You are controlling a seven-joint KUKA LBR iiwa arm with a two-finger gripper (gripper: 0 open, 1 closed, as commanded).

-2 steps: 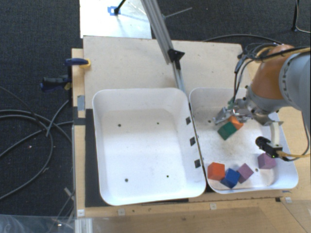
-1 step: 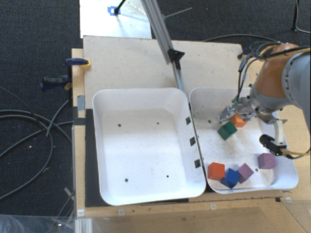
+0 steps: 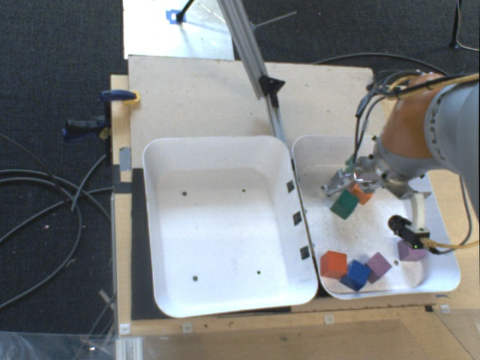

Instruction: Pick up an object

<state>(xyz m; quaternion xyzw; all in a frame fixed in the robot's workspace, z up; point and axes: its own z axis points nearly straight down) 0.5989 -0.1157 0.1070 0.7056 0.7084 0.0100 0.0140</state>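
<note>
A: How many bins sit on the table?

B: Two white bins: the left bin [image 3: 225, 223] and the right bin [image 3: 442, 276].

A: And how many blocks?

B: Six that can be seen, all in the right bin. One green block [image 3: 344, 205] and one small orange block [image 3: 363, 195] toward 12 o'clock. Toward 6 o'clock, one orange-red block [image 3: 334, 264], one blue block [image 3: 357, 274] and one purple block [image 3: 379, 265]. Another purple block [image 3: 412, 252] lies toward 4 o'clock.

I found nothing I could read: no text, label, brand, number or sign stood on anything around me.
</note>
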